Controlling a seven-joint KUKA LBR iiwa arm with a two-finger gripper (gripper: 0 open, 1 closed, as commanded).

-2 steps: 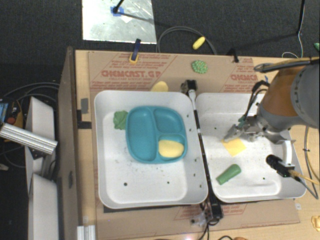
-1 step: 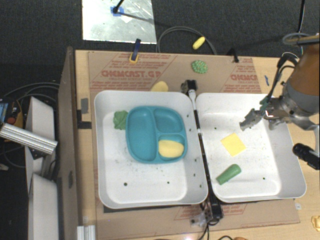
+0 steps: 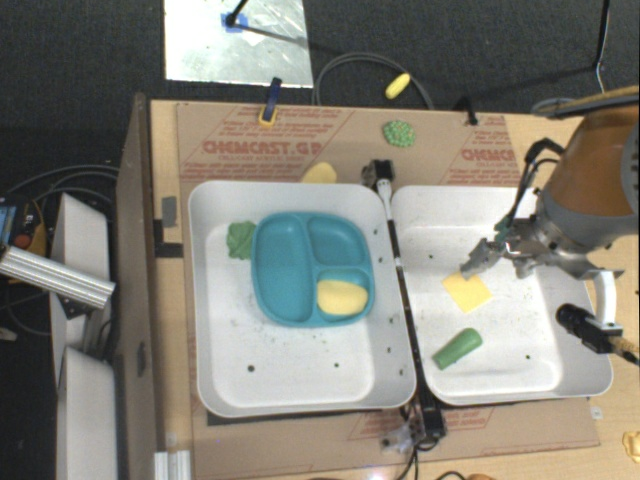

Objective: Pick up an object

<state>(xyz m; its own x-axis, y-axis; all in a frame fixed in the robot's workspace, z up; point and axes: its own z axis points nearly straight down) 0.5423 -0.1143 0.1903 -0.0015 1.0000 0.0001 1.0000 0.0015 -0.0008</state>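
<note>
A flat yellow square piece [image 3: 467, 292] lies in the right bin [image 3: 505, 381], and a green cylinder [image 3: 457, 349] lies nearer the front of that bin. My gripper [image 3: 484, 256] hangs just above and behind the yellow piece, pointing left, with nothing seen between its fingers. In the left bin [image 3: 220, 368] sits a teal divided plate [image 3: 305, 268] with a yellow lemon-shaped object [image 3: 341, 297] in its right front compartment. A green leafy piece [image 3: 240, 239] lies at the plate's left edge.
Behind the bins on the cardboard lie a green bumpy ball [image 3: 399, 133], a yellow piece [image 3: 320, 174] and a yellow object [image 3: 397, 86] by a cable. A black part [image 3: 583, 327] sticks out over the right bin's right rim.
</note>
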